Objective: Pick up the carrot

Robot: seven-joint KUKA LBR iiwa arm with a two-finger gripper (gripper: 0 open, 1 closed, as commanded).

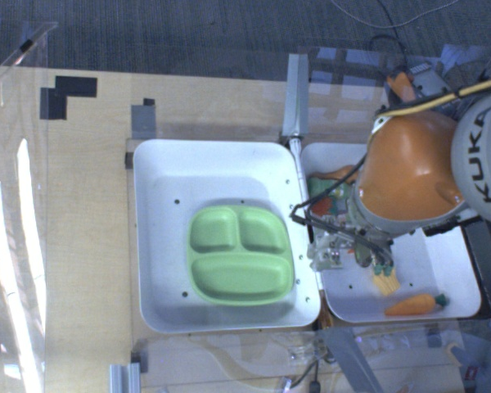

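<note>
We find the carrot (411, 304) lying on its side on the floor of the right bin (466, 297), close to that bin's near wall, with its green stalk end pointing right. It is a small orange piece, tapering toward the left, and looks like a smooth toy vegetable; we judge it would roll easily if nudged. Just to its far left lies a yellow ridged item (385, 282), perhaps a toy corn cob, near the carrot but apart from it. Above these hangs the gripper (352, 248), beneath the arm's orange band (409, 170), hovering over the left half of the right bin. Whether it is spread or closed we cannot tell, and nothing is visibly held. It sits short of the carrot, so we judge the grasp not yet made. The left bin (159, 219) holds a green divided plate (240, 253).
</note>
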